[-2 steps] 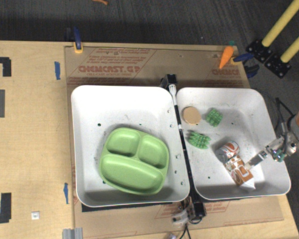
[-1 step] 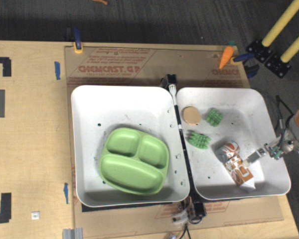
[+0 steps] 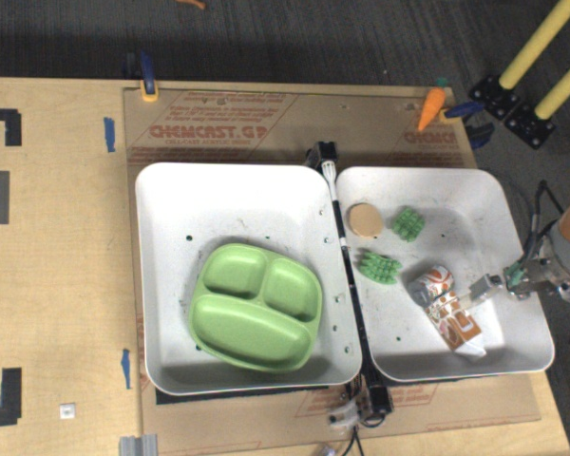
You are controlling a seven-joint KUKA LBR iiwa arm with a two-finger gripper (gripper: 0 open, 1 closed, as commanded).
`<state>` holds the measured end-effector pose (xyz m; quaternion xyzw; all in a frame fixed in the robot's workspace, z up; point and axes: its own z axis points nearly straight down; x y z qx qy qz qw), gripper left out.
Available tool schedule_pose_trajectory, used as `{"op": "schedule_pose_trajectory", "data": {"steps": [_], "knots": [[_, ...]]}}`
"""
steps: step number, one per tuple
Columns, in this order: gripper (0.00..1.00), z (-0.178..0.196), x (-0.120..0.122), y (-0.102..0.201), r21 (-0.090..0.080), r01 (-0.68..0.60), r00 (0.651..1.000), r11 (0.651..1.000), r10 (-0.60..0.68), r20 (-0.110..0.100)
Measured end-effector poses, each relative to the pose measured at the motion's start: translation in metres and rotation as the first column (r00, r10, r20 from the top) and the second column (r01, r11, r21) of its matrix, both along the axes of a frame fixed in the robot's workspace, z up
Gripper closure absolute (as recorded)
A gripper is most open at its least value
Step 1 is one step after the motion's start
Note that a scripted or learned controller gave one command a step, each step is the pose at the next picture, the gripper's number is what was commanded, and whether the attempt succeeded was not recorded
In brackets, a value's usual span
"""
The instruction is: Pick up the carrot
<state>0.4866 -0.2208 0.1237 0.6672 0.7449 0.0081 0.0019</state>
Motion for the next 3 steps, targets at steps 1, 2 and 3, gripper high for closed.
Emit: {"op": "schedule_pose_trajectory", "data": {"steps": [1, 2, 3], "knots": [[0.0, -0.012, -0.006, 0.006, 0.006, 0.271, 0.962, 0.963, -0.271, -0.023], [0.0, -0.033, -0.007, 0.019, -0.008, -0.326, 0.945, 0.945, 0.326, -0.014], [0.0, -0.034, -0.002, 0.003, -0.016, -0.705, 0.709, 0.709, 0.705, -0.004]]}}
